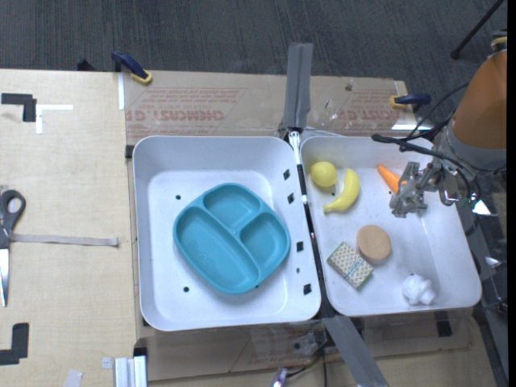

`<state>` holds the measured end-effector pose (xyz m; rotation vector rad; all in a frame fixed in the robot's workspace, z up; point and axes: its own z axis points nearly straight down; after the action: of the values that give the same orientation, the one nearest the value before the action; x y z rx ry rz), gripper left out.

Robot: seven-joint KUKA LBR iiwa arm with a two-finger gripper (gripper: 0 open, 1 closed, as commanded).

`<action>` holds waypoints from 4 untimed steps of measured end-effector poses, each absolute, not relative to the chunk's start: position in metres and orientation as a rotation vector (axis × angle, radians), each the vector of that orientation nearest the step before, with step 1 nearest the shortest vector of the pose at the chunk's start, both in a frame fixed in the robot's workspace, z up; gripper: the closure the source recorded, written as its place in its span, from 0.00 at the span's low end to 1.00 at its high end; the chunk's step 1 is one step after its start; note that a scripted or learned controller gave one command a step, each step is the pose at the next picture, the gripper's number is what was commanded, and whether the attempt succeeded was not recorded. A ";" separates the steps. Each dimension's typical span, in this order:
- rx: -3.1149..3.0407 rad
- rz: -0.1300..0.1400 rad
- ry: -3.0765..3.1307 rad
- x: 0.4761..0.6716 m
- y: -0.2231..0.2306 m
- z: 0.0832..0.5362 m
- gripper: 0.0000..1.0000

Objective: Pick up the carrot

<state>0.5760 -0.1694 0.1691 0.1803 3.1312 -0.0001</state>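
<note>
**The carrot could slip away from the tool**

The carrot [388, 176] lies in the right bin [451, 293], near the bin's far wall. It is small and orange, and part of it is hidden behind the tool [407, 204]. The tool hangs right next to the carrot, on its right side. It is hard to see how wide the tool is spread, so I cannot tell. Nothing looks caught in it.

Here is what could go wrong. The carrot is thin and round, so it may roll when something pokes it. If the tool comes down a bit to one side, it may push the carrot away and close on nothing. The carrot is also close to the bin wall. The tool could bump that wall, or squeeze the carrot against it so it pops out.

Other things are near too. A banana [344, 193] and a lemon [323, 173] sit just to the left of the carrot. A bump could push the carrot into them.

A round brown thing [374, 243], a patterned sponge [350, 264] and a white crumpled ball [418, 289] lie closer to the front and are well apart from the carrot, so they look safe. The blue divided plate [232, 238] sits alone in the left bin [149, 240], far from any trouble.
</note>
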 end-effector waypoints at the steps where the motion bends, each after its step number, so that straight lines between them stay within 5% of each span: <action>1: 0.408 0.001 3.112 0.548 -0.052 0.205 1.00; 2: -0.017 -0.002 3.134 0.480 -0.125 0.298 1.00; 3: -0.245 0.000 3.129 0.489 -0.195 0.182 1.00; 4: -0.246 -0.001 3.128 0.489 -0.195 0.182 0.00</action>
<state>0.4891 -0.1948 0.1825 -0.2465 3.1280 -0.0007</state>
